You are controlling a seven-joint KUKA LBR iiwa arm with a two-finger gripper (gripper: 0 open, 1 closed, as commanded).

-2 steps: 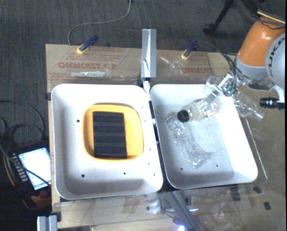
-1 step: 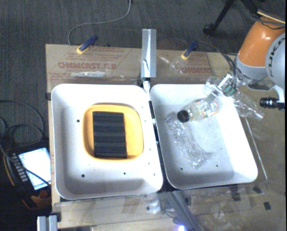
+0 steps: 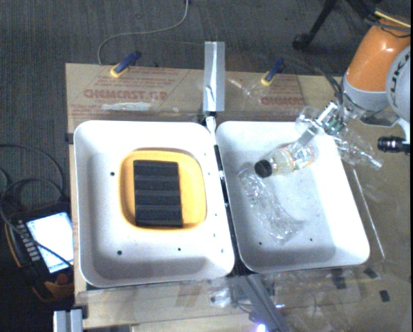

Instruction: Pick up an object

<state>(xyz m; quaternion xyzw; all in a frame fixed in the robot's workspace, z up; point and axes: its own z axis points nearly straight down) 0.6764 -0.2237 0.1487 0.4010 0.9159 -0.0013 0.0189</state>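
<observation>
A clear plastic bottle with a black cap lies tilted in the right bin, with its cap toward the bin's middle. My gripper reaches in from the upper right and meets the bottle's base end. The grey arm with its orange band stands over the bin's far right corner. Whether the bottle rests on the bin floor or is lifted is unclear.
Crumpled clear plastic lies in the right bin below the bottle. The left bin holds a yellow block with a black ribbed top. A metal post stands behind the divide between the bins.
</observation>
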